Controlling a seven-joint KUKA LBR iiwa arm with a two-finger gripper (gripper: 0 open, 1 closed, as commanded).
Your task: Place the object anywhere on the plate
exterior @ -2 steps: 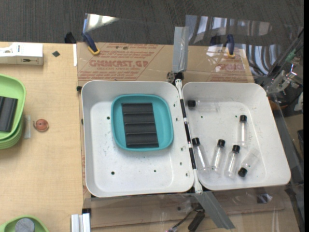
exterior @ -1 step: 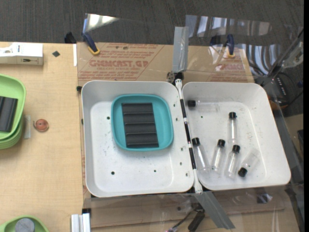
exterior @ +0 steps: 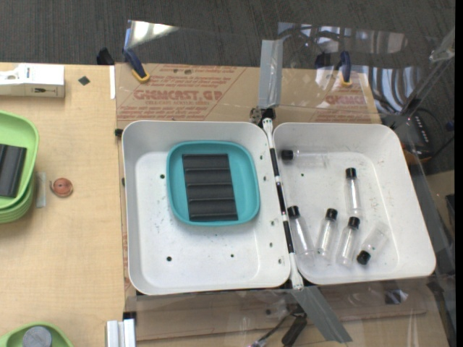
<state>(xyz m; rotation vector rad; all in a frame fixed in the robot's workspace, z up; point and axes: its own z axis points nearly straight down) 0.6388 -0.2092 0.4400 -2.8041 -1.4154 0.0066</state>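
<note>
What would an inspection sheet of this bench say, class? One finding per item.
Surface: two white bins side by side on a wooden bench.
Job's things: teal plate in the left bin, bearing a dark ribbed block; six clear black-capped vials loose in the right bin.
Clutter: green tray, white box, small red disc at left.
Claw: nothing seen.
Cables: nothing seen.
Surroundings: cardboard, clear sheeting, dark floor.

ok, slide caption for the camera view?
Teal plate in left bin; six black-capped vials loose in right bin.
</note>
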